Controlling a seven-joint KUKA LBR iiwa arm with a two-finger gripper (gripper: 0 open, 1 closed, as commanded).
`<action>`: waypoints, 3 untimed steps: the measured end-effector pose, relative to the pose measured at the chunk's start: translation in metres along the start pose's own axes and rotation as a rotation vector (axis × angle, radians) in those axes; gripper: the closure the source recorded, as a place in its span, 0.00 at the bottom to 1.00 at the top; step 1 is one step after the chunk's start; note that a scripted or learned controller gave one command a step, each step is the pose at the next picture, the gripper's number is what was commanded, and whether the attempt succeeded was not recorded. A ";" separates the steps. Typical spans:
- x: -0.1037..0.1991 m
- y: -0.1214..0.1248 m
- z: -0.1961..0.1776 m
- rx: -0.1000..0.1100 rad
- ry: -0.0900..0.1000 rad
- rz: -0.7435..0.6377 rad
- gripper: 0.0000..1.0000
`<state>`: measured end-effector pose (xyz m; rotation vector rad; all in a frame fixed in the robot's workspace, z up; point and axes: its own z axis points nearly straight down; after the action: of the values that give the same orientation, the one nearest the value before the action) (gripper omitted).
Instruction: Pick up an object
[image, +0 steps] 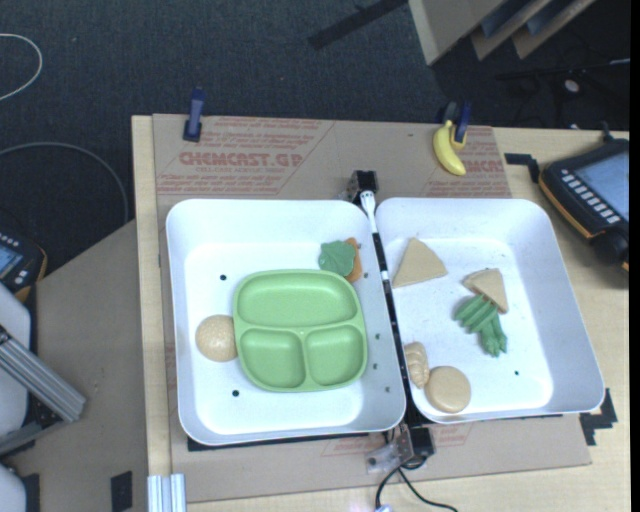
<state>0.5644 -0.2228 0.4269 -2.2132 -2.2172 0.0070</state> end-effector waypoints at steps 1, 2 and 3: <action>-0.001 -0.030 -0.116 -0.025 -0.010 0.002 1.00; 0.000 0.010 -0.012 -0.001 0.000 0.000 1.00; -0.001 -0.016 -0.116 -0.023 -0.010 0.002 1.00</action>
<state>0.5491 -0.2244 0.5429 -2.2315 -2.2319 -0.0082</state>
